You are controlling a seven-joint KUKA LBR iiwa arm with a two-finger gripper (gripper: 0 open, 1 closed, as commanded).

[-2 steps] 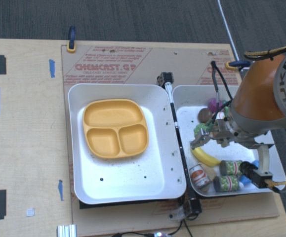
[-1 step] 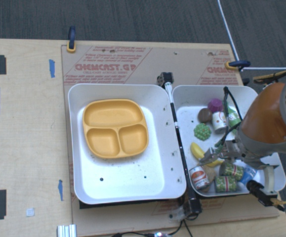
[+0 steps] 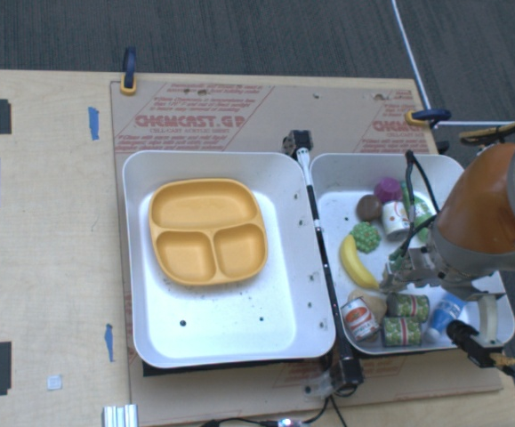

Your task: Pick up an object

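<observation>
The claw [image 3: 406, 272] sits low in the right bin [image 3: 328, 238], at the lower right of the frame, under the arm's [image 3: 488, 212] orange band. Its tips are lost in wrist hardware and cables, so I cannot tell whether it is apart or together, and nothing shows clearly clamped in it.

Right around it lies the clutter to choose from. A banana [image 3: 357, 263] lies just left of it. Two green-labelled cans [image 3: 406, 318] sit directly below, with a red and white can [image 3: 360, 318] to their left. A green bumpy piece [image 3: 366, 237], a brown ball [image 3: 368, 207], a purple item [image 3: 387, 188] and a small white can [image 3: 393, 219] lie above, toward the bin's top.

Further left, the other bin [image 3: 141, 238] holds a yellow divided plate [image 3: 208, 229]. Both bins rest on the wooden surface [image 3: 44, 238].

The likely trouble is crowding: the things appear to touch one another, so a closing claw could catch two at once, or nudge the round cans and banana aside and come up with nothing.
</observation>
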